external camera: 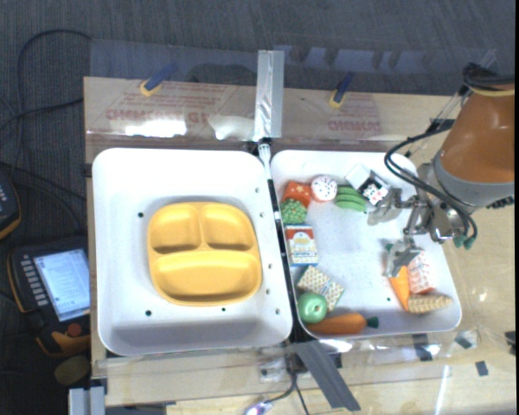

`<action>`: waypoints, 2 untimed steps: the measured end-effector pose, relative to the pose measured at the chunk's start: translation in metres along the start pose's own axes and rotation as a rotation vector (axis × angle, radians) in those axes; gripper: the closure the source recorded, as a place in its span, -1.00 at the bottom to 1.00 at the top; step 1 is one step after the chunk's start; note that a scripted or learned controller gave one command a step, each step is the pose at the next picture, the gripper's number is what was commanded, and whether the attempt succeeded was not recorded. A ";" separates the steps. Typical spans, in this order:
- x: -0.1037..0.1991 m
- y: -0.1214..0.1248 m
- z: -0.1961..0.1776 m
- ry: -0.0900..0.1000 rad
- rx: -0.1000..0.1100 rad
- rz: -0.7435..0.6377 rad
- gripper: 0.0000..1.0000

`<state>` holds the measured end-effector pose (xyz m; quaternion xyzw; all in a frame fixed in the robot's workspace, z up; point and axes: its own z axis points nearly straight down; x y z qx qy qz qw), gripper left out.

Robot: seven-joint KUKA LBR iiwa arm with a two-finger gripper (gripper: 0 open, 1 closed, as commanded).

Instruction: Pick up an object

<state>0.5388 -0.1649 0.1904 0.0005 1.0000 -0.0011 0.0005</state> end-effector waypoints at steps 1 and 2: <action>0.045 -0.048 0.094 0.000 0.000 -0.094 -1.00; 0.044 -0.047 0.085 -0.001 0.002 -0.097 1.00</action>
